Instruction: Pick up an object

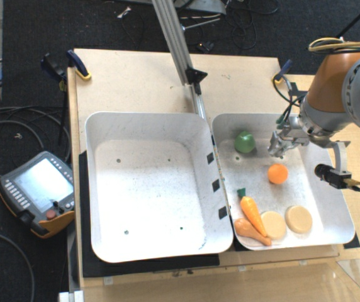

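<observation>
The right bin point(331, 225) holds a green ball point(245, 143) at its far left, an orange ball point(278, 173) in the middle, an orange carrot point(253, 214) with a green top, a tan piece point(249, 230) under it, and two pale round discs point(272, 224) point(298, 219) near the front. My gripper point(279, 147) hangs over the far part of this bin, just above and behind the orange ball and right of the green ball. I see nothing held between its tips.
The left bin point(104, 137) lies beside the right one, their rims meeting at the middle. A slanted metal pole point(177, 36) reaches down to the bins' far junction. A teach pendant point(36, 194) lies on the floor at left. Clamps sit on the bench's far corners.
</observation>
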`<state>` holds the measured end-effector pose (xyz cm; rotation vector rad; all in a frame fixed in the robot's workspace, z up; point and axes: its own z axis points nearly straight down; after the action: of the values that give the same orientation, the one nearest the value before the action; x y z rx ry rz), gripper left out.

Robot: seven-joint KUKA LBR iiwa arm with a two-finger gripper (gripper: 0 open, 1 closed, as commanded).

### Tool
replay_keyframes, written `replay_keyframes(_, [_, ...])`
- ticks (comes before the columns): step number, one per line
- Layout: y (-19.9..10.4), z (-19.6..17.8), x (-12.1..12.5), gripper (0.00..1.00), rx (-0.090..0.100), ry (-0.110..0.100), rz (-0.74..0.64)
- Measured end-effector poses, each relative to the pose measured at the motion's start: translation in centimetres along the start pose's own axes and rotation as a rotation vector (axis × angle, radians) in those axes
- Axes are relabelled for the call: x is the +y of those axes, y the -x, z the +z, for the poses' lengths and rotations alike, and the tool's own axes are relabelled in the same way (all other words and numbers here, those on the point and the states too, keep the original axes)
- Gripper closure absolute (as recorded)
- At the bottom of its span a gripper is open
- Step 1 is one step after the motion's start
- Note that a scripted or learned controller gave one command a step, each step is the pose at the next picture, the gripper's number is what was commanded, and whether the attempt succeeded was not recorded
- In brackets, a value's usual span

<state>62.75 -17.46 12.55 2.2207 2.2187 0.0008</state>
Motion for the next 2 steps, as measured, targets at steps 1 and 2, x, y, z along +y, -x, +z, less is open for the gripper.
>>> replay_keyframes(1, [0.0,-6.4,0.0,1.0,-0.001,0.005,-0.003])
replay_keyframes(2, [-0.7,-11.4,-0.5,1.0,0.0,0.005,-0.004])
